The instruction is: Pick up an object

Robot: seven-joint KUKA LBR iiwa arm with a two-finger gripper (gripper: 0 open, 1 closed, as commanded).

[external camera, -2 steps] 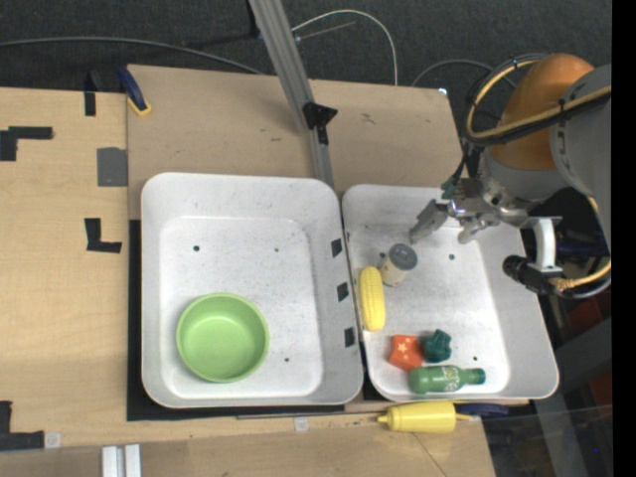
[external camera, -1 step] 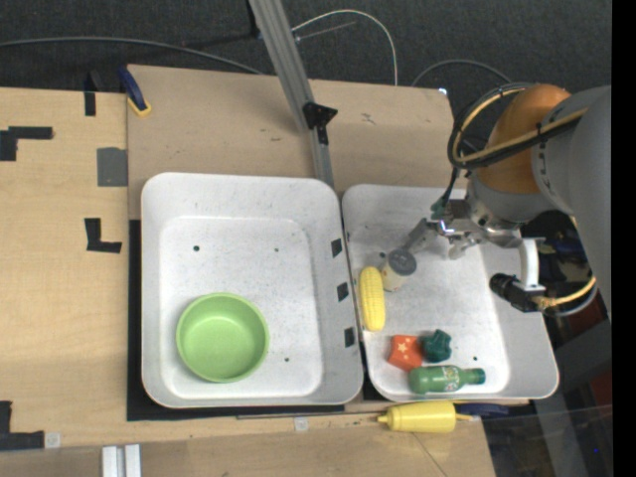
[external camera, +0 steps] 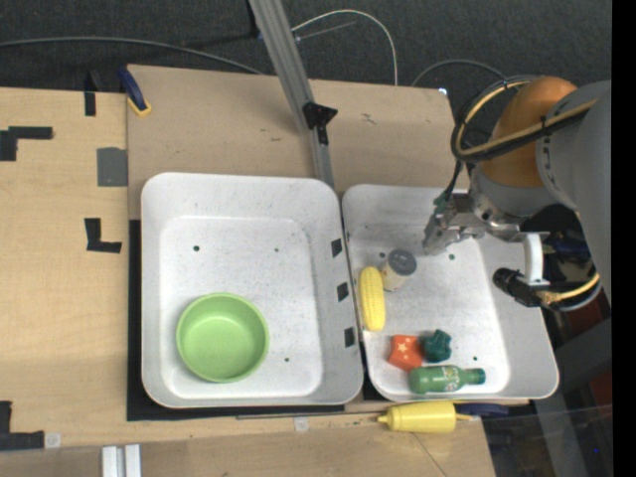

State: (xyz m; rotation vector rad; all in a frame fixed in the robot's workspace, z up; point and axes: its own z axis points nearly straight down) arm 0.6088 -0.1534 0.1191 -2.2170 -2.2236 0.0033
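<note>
Far left: light wooden bench top [external camera: 60, 266] with several strips of black tape [external camera: 99, 237] and one grey tape patch [external camera: 112, 166]. A small blue-and-yellow clamp [external camera: 135, 92] sits at the upper corner of the tan board. Behind the bench, dark carpeted floor [external camera: 119, 8] with thin light cables [external camera: 348, 28] looping over it.

Left bin [external camera: 238, 197]: white, speckled, shallow. It holds a green bowl [external camera: 223, 337], upright, in the near-left corner.

A grey metal pole [external camera: 288, 63] runs at a slant from the top edge down to the gap between the bins, with a black bracket part-way along.

Right bin [external camera: 517, 366]: touching the left bin along one side. Contents:
- yellow corn cob [external camera: 372, 298], lying lengthwise by the bin's left wall
- small grey-capped jar [external camera: 397, 266], just beside the cob's upper end
- orange-red toy piece [external camera: 403, 352] and dark green toy piece [external camera: 435, 345], touching, toward the near edge
- green bottle [external camera: 445, 378], on its side just below them

A yellow bottle [external camera: 421, 417] lies on the bench outside the bin's near rim.

Gripper [external camera: 437, 235]: low over the upper part of the right bin, right of the jar and apart from it. Nothing visible between the fingers; how far they are spread cannot be told. The grey arm [external camera: 576, 147] with its orange band enters from the right.
</note>
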